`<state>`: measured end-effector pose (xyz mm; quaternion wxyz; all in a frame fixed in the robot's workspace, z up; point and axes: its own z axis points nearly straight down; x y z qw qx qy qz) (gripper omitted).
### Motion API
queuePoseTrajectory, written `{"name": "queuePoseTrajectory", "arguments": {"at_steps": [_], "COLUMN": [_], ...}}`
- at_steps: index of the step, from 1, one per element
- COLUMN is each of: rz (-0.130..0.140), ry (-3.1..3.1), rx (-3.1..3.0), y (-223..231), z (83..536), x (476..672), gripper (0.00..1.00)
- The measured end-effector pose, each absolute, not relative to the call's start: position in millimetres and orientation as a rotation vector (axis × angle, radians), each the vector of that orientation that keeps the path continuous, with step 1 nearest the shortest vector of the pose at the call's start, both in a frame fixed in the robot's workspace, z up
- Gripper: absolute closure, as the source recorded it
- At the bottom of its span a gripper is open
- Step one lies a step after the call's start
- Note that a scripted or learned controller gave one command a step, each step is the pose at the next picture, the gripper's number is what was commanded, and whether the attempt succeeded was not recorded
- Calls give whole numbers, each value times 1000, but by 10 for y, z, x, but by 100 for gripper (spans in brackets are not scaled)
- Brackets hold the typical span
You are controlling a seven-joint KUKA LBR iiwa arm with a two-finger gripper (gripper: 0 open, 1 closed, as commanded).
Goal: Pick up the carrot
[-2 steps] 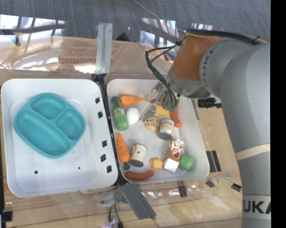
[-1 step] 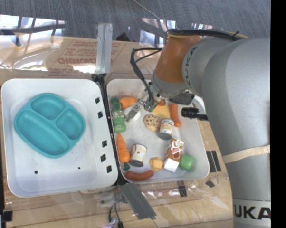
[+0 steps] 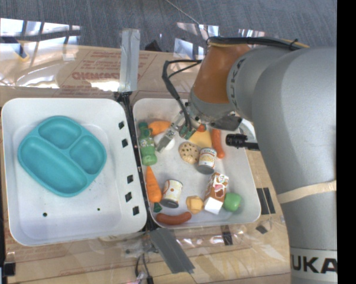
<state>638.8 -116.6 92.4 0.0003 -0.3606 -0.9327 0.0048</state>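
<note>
The carrot (image 3: 152, 184) is orange with a green stub at its near end. It lies along the left wall of the right bin (image 3: 249, 176), pointing front to back. My gripper (image 3: 173, 136) hangs over the back part of that bin, above and beyond the carrot, between a green bottle (image 3: 147, 147) and a cookie (image 3: 190, 152). Nothing of the carrot is in it. A second orange piece (image 3: 159, 126) lies just behind the gripper at the bin's back left.
The right bin also holds a small can (image 3: 207, 158), a yellow wedge (image 3: 201, 138), a red-orange sausage (image 3: 217, 142), a cup (image 3: 172, 193), a carton (image 3: 216, 193), a green apple (image 3: 232, 202) and a hot dog (image 3: 172, 219). A teal divided plate (image 3: 61, 154) lies in the left bin (image 3: 24, 218).
</note>
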Motion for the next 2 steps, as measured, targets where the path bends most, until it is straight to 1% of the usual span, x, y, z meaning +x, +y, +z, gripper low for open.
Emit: {"name": "queuePoseTrajectory", "arguments": {"at_steps": [2], "rz": [15], "ry": [-2930], "rx": [-1133], "y": [-1166], "z": [925], "x": [6388], "gripper": [0]}}
